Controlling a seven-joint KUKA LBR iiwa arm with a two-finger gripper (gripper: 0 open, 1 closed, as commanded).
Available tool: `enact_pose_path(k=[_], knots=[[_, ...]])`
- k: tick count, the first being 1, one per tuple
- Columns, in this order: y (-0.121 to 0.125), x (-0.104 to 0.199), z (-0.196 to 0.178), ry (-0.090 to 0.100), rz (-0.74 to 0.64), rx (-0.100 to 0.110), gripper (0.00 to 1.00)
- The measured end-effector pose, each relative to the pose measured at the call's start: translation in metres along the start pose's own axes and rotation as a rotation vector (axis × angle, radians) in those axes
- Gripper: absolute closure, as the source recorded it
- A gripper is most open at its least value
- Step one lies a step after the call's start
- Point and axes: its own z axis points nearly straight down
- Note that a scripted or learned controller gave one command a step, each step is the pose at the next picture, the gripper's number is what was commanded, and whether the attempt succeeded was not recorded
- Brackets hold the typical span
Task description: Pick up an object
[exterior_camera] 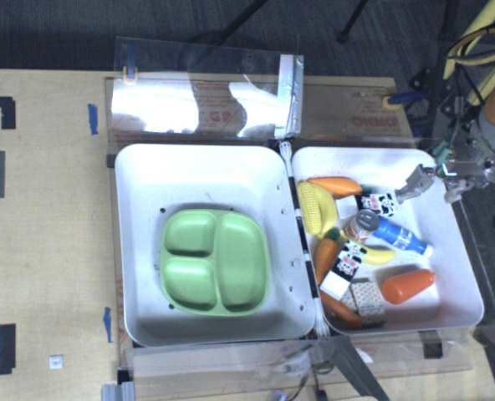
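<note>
The right bin point(456, 249) holds a heap of toys. Among them are a blue bottle point(395, 236) with a silver cap, an orange carrot point(408, 285), a second carrot point(335, 185), a yellow corn-like piece point(315, 208), two black-and-white cow-patterned pieces point(378, 201), and a grey speckled block point(366, 297). My gripper point(436, 184) hovers over the bin's upper right corner, above and to the right of the blue bottle. Its two fingers stand apart with nothing between them.
The left bin point(139, 190) holds a green divided plate point(214, 260). A clear plastic panel point(206, 98) stands behind the bins. The arm and its cables point(482, 48) come in at the right edge.
</note>
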Motion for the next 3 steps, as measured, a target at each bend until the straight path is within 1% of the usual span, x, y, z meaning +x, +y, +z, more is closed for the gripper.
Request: enact_pose_path(k=[1, 2, 3], knots=[[-0.020, -0.029, 0.145, 0.000, 0.082, -0.004, 0.00], [-0.020, -0.031, 0.135, -0.002, 0.086, -0.005, 1.00], [0.004, 0.004, 0.153, -0.005, 0.126, -0.010, 1.00]])
